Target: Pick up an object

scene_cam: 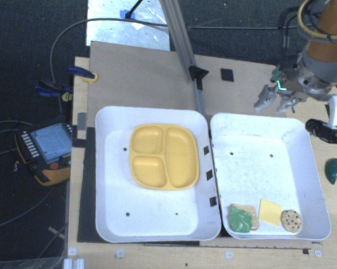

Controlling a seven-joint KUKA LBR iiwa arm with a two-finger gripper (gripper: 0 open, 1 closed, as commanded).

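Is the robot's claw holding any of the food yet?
No, nothing is held. The gripper hangs open above the right bin's far edge, away from the cookie.

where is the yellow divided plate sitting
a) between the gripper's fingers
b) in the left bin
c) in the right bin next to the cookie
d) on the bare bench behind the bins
b: the yellow divided plate lies flat in the upper part of the left bin, while the cookie sits in the right bin and the gripper hangs above the right bin's far edge with nothing between its fingers.
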